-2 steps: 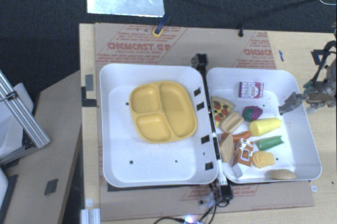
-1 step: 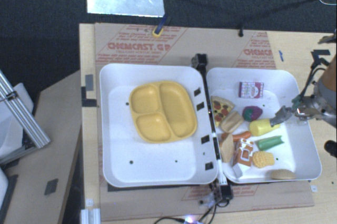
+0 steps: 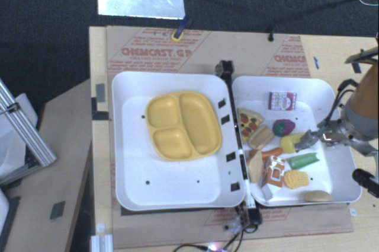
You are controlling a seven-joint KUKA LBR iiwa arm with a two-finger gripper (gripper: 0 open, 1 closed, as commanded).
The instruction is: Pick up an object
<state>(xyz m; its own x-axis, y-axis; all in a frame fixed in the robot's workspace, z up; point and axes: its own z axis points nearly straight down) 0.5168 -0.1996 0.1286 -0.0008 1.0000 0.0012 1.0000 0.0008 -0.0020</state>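
The gripper (image 3: 309, 139) hovers low in the right bin (image 3: 320, 89); finger state cannot be determined. It sits just beside the yellow toy (image 3: 290, 143) and green toy (image 3: 303, 159). Centre over one item before descending

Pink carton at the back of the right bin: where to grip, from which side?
Take the pink carton across its short sides, from straight above. It lies flat and apart from the other toys, with bare bin floor on both sides, so the tool probably fits.
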